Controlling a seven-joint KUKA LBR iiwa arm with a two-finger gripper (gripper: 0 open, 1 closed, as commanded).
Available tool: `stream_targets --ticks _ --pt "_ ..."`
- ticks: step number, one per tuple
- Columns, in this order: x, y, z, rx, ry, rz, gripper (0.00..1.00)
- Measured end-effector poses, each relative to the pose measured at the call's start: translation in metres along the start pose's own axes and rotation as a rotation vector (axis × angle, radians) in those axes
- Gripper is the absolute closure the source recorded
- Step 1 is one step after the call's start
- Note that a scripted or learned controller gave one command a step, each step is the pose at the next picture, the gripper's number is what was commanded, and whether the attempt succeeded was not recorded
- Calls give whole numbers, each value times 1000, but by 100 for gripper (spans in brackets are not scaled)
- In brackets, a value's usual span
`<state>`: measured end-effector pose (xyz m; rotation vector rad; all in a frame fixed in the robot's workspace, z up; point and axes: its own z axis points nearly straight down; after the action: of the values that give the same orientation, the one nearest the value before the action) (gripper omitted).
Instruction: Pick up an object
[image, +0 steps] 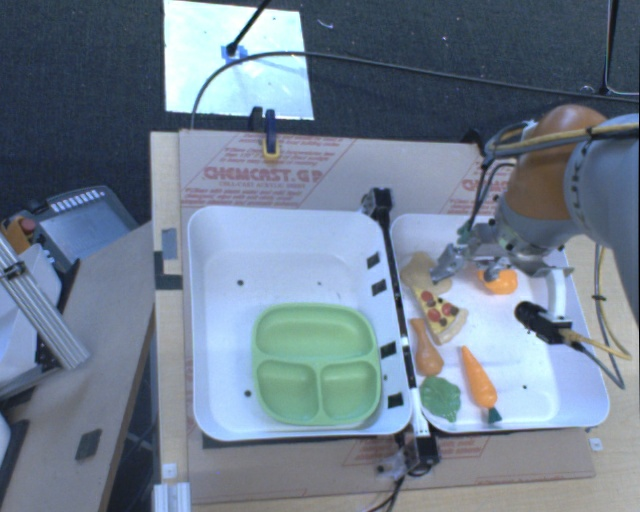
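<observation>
The claw (470, 255) hangs over the right bin (570, 400); whether it grips cannot be told. Just left lies one pizza slice (440, 315), below it one carrot (478, 378), one broccoli floret (440, 398).

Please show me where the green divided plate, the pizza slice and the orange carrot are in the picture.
green divided plate (318, 325): camera view, on the ridge between its compartments.
pizza slice (440, 315): camera view, on the topped middle of the slice.
orange carrot (477, 376): camera view, on the middle of its orange body.

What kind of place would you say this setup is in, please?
Probably a robotics lab bench: a robot arm reaches over two white bins, one holding toy food such as a carrot, with a control pendant alongside.
</observation>
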<state>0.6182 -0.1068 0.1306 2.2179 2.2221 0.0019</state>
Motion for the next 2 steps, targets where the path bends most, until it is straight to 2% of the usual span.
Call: stream_targets --ticks 1,2 --pt "0 0 -10 -1 0 0 100" --pt "0 4 -72 -1 0 -2 100"
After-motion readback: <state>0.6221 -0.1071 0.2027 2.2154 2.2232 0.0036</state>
